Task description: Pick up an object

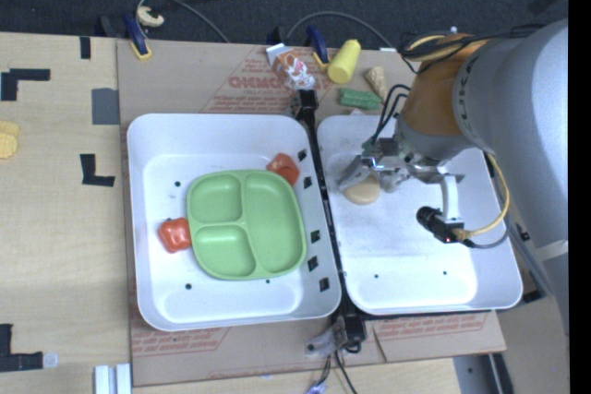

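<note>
While the gripper (362,173) hangs low in the right bin (416,281), its fingers spread open, a tan lump (363,193) (the nearest object) lies just beneath them.

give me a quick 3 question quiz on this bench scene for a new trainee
1. True or false: the green divided plate lies in the left bin.
2. Which bin is the claw over? A) left bin B) right bin C) neither
3. Fill in: the small tan object next to the claw lies in the ____ bin.

Key:
1. True. Two orange-red pieces lie beside it, one at its left edge and one at its upper right.
2. B. The claw is low near that bin's upper left corner.
3. Right. From this view I cannot tell whether the claw grips it.
</note>
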Robot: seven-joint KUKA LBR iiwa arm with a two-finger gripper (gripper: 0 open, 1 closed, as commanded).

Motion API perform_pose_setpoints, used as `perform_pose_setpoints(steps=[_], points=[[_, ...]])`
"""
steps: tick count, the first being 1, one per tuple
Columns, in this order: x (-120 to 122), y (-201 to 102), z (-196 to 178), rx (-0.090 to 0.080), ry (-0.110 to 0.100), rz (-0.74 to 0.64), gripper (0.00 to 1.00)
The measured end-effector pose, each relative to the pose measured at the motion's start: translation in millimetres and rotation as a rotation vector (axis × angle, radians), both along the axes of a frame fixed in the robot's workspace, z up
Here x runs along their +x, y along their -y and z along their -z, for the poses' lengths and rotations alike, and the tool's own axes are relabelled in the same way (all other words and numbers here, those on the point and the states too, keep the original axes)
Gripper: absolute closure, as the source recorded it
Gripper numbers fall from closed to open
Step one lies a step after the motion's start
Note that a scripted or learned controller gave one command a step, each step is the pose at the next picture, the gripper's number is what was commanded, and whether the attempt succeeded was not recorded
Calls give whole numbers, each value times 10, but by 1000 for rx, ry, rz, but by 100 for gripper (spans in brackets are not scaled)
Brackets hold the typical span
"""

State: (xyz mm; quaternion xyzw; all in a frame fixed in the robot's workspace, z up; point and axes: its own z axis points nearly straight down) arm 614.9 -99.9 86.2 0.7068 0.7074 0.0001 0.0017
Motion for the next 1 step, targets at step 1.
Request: perform_pose_setpoints(steps=[1], points=[[14,4,-121,-1,4,-1,100]])
